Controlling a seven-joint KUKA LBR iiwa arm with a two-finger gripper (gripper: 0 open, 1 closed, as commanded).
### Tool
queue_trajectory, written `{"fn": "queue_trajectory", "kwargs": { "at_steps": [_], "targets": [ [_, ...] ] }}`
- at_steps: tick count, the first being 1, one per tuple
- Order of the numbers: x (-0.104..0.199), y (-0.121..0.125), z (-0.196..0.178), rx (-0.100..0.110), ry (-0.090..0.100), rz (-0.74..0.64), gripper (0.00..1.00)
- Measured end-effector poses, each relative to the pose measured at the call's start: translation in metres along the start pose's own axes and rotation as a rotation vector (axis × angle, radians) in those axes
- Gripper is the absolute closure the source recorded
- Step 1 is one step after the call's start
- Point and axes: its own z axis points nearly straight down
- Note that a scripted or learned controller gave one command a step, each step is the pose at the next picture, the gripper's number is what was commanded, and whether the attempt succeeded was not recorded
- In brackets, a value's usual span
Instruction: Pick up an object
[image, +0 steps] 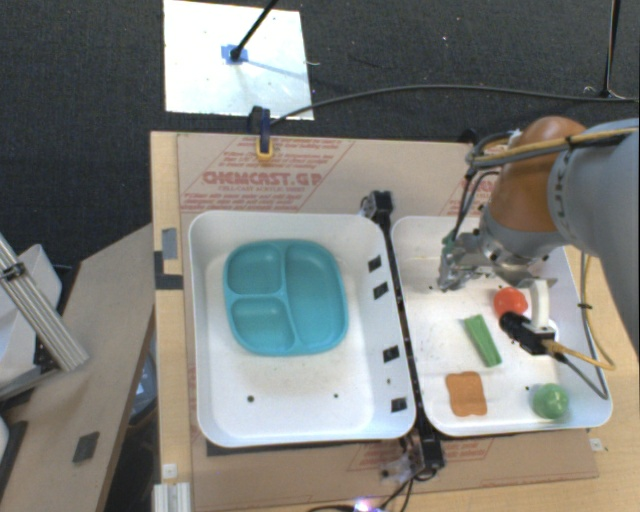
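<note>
- Grey arm (592, 190) with an orange band (527, 165) above the wrist: reaches in from the right of the view, bent down over the far half of the right-hand bin.
- Two-finger gripper (452, 270): low over the far left part of the right-hand shallow white bin (432, 335), above bare floor. Whether it is apart or together cannot be told.
- Small red-orange rounded object (510, 300): on the floor of the right-hand bin, near the gripper, to its right and a little closer to the camera; not touching it.
- Green rectangular block (482, 340): flat on the floor of the right-hand bin, set at a slant, just in front of the red-orange object and apart from the gripper.
- Flat orange-tan square piece (466, 393): flat near the front wall of the right-hand bin, in front of the green block.
- Green ball (549, 401): front right corner of the right-hand bin, to the right of the orange-tan piece and well apart from the gripper.
- Left-hand shallow white bin (290, 400): side by side with the right-hand one, their walls meeting along the middle.
- Teal plastic divided plate (285, 297): three compartments, lying flat in the far middle of the left-hand bin.
- Small black clips (390, 353): spaced along the wall where the bins meet.
- Brown board with red lettering (265, 178): lies under both bins.
</note>
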Motion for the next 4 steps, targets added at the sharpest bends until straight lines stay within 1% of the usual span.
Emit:
{"fn": "queue_trajectory", "kwargs": {
  "at_steps": [1,2,3,4],
  "targets": [
    [-0.002,0.011,-0.059,-0.005,-0.001,-0.003,1.00],
    [0.000,0.010,-0.124,-0.005,-0.001,-0.004,1.00],
    [0.000,0.012,-0.172,-0.003,-0.001,-0.004,1.00],
    [0.053,0.001,-0.151,0.003,0.002,-0.008,1.00]
  ]
}}
